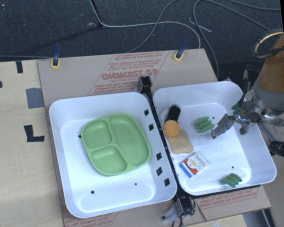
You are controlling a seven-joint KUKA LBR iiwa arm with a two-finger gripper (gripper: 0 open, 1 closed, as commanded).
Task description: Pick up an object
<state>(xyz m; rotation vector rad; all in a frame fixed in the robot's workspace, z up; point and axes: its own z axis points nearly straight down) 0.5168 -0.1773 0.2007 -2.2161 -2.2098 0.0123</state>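
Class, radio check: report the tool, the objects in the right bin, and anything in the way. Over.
Tool over right bin, gripping nothing. Nearest: green piece, untouched. Orange ball, card farther left. Path clear.

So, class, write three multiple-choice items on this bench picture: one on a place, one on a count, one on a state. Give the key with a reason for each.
1. Where does the green divided plate lie?
A. in the left bin
B. in the right bin
C. on the cardboard outside the bins

2. How many small green items lie in the right bin?
A. none
B. two
C. five

3. What is between the fingers of the tool?
A. the orange ball
B. the small card
C. nothing

Key: 1 A, the plate sits inside the left bin. 2 B, one green item lies near the tool and another near the bin's front edge. 3 C, the tool hangs over bare bin floor, apart from the orange ball and the small card.
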